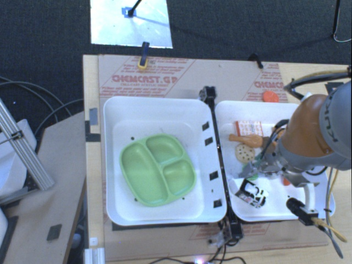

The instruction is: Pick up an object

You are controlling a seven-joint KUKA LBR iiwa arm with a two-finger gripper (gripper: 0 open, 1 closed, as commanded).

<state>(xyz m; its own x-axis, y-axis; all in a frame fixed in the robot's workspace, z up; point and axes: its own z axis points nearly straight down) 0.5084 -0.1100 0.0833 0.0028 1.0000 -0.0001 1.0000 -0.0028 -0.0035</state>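
brown board under the bins reads "chemcast gp" in red; gripper fingers' state unclear.

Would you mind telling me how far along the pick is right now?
Done: the arm has reached over the right bin. In hand: the gripper is low among the items, beside the cookie; no grasp is visible. Left: gripping and lifting something. The green plate sits in the left bin.
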